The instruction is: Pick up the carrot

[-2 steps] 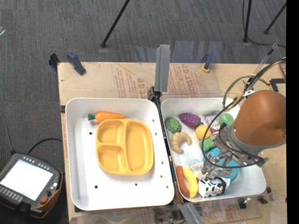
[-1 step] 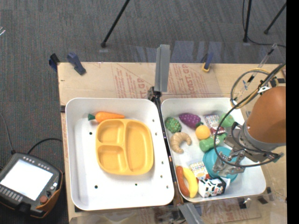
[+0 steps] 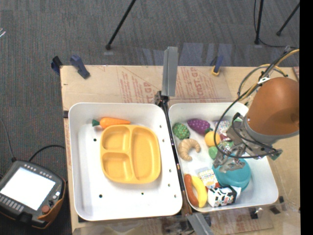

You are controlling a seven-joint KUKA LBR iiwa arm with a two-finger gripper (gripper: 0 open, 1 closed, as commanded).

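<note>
left bin [image 3: 78,131] | carrot [image 3: 112,122] lengthwise left-right (green end left)

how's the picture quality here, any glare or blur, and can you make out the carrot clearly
In the camera view, lighting is even and soft, shadows faint; the white bins look bright but not blown out. The carrot is sharp enough, lying at the left bin's far edge beside the yellow plate. Small toys near the gripper look soft and blocky, and fine detail there is hard to tell.

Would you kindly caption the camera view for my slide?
Carrot lies beside the yellow plate in the left bin while the gripper hangs over the toy-filled right bin.
</note>
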